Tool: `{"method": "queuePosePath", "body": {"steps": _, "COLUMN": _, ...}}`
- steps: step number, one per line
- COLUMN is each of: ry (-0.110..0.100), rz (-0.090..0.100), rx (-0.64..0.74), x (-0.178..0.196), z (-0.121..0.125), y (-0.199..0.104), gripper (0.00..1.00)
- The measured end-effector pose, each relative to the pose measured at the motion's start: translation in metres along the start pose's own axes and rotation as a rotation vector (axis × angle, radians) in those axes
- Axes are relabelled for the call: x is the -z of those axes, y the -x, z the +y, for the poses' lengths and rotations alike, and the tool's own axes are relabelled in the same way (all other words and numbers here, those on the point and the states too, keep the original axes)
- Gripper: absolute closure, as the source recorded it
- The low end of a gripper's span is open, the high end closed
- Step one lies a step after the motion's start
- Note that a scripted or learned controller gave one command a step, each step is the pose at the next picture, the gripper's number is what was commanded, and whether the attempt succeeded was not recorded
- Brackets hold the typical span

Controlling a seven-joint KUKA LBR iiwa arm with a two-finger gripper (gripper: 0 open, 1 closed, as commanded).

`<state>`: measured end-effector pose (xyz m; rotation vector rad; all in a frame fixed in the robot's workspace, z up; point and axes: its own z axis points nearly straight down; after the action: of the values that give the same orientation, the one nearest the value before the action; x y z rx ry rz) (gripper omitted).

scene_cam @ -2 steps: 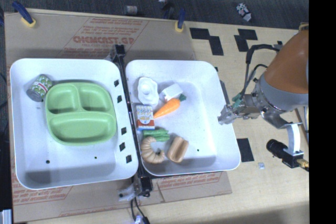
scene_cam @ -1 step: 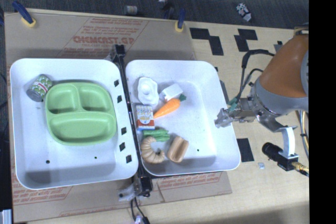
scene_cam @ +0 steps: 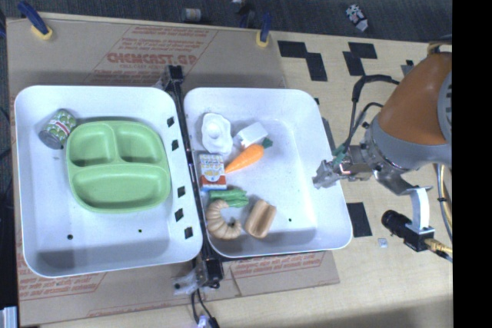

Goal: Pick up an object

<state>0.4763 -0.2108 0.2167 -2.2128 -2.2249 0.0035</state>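
Gripper at the right bin's edge, grasp unreadable.

The gripper (scene_cam: 329, 173) hovers over the right bin (scene_cam: 304, 115)'s right rim; whether it is open or closed cannot be told. That bin holds one carrot (scene_cam: 246, 157), one white bottle (scene_cam: 216, 131), one small carton (scene_cam: 212, 170), one bagel (scene_cam: 224, 220), one bread roll (scene_cam: 260, 218). The left bin (scene_cam: 38, 226) holds one green tray (scene_cam: 118, 164) and one can (scene_cam: 57, 127).

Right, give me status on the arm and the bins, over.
Pincer at right bin's right rim, nothing seen in it. Carrot and other items lie clustered on that bin's left side. Green tray and can in left bin.
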Motion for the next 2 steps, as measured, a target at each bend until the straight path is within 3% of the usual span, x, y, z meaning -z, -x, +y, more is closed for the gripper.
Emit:
{"method": "queuePosePath", "body": {"steps": 1, "ry": 0.006, "rz": -0.002, "rx": 0.0, "x": 0.022, "z": 0.001, "y": 0.001, "gripper": 1.0}}
{"method": "queuePosePath", "body": {"steps": 2, "ry": 0.004, "rz": -0.001, "rx": 0.002, "x": 0.011, "z": 0.001, "y": -0.016, "gripper": 1.0}}
